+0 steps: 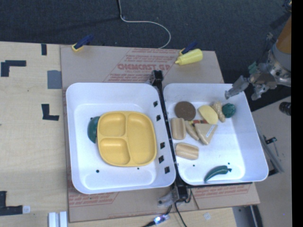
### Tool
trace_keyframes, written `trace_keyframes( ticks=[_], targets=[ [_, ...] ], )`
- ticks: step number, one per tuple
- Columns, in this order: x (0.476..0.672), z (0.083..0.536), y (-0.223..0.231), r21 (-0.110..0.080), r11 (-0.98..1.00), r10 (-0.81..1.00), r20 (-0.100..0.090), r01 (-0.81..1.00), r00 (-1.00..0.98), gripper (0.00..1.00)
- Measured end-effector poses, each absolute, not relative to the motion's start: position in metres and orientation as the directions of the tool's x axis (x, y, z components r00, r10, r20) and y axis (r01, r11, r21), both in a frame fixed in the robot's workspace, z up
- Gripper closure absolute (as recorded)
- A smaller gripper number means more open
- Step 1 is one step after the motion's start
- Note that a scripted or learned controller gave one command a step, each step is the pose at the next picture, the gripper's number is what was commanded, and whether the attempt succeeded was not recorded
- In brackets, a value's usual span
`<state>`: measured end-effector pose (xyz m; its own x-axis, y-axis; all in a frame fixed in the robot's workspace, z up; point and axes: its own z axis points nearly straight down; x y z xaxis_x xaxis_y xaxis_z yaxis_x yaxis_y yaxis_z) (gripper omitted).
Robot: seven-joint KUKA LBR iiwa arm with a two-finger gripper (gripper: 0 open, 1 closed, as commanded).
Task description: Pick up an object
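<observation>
Fingers (235, 89) spread, empty, above right bin's (251, 141) far corner.

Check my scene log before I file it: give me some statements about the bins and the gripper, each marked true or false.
1. The yellow divided tray lies in the left bin. True.
2. The green chili pepper lies on the yellow divided tray. False: it lies near the front of the right bin.
3. The gripper holds the brown round piece. False: the gripper is over the right bin's far right corner, apart from that piece.
4. A dark green object shows at the tray's left edge. True.
5. The round green piece lies in the left bin. False: it lies in the right bin.
</observation>
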<state>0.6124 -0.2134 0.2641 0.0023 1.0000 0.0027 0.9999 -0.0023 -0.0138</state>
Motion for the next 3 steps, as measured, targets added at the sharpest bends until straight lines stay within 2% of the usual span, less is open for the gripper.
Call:
trace_keyframes(
  ticks=[1,3],
  targets=[
    [0.615,0.272,-0.213,-0.001,0.001,1.000,0.000,1.000,-0.001,0.00],
    [0.614,0.184,-0.216,-0.005,0.002,1.000,0.000,1.000,-0.002,0.00]
  ],
)
